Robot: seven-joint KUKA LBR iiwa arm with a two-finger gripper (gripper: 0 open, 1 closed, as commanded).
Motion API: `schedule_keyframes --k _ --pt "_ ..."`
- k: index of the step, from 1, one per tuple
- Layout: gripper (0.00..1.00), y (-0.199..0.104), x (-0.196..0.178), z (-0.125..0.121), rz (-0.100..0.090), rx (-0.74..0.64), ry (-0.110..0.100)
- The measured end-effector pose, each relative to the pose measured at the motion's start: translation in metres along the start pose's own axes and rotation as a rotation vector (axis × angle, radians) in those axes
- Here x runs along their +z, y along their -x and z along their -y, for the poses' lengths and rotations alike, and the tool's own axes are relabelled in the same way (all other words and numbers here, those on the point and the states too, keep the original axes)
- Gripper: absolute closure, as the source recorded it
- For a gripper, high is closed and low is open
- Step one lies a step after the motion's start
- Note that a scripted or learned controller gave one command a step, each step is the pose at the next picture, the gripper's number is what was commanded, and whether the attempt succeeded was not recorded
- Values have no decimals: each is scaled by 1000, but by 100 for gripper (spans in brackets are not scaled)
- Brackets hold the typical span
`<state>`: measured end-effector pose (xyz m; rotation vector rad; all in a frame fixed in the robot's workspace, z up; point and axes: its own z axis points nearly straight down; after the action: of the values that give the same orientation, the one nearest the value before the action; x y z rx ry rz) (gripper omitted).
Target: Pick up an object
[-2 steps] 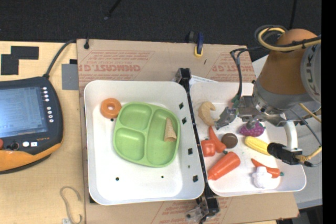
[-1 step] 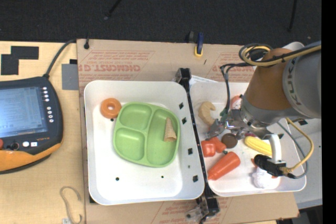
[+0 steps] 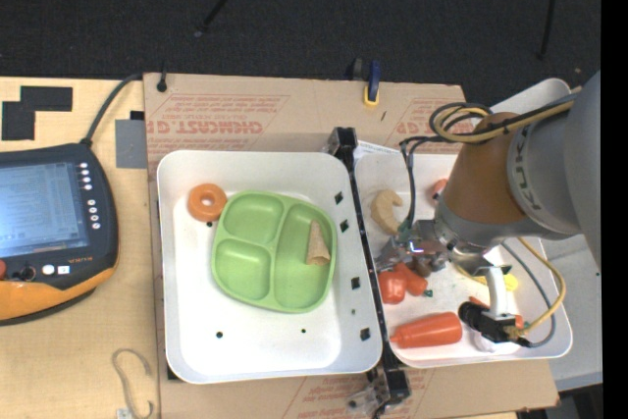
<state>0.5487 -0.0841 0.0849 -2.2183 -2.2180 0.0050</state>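
Camera view, looking down at a slant. We see two shallow white bins side by side on a worktop [image 3: 137,309] covered with brown cardboard. The left bin [image 3: 186,329] contains a green divided plate [image 3: 257,265] with three compartments; a tan wedge-shaped piece [image 3: 318,242] lies in the plate's right-hand compartment, close to its upper rim. An orange ring [image 3: 206,201] lies flat on the floor of the same bin, just beside the plate's upper left edge. The right bin [image 3: 461,355] contains several smaller things. A beige curved piece [image 3: 389,208] lies near its upper left corner, next to the bin's left wall. A red rounded piece [image 3: 393,287] with a small green part lies lower down by the same wall, and an orange carrot-shaped piece [image 3: 427,331] lies lengthwise just below it, near the bin's front wall. A small red-orange thing [image 3: 441,185] shows at the arm's edge, mostly hidden, and we cannot tell what it is. The grey arm [image 3: 549,172], with its orange band, reaches in from the right over the right bin. Its hand [image 3: 405,253] is low in that bin, between the beige piece and the red piece; the red piece is the thing closest to it, and we cannot tell whether they touch. We cannot tell whether the hand is spread, pressed together or pinching anything.
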Motion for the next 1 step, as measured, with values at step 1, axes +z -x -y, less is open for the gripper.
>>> schedule_keyframes --k 1 --pt "100 3 -12 0 -1 9 -1"
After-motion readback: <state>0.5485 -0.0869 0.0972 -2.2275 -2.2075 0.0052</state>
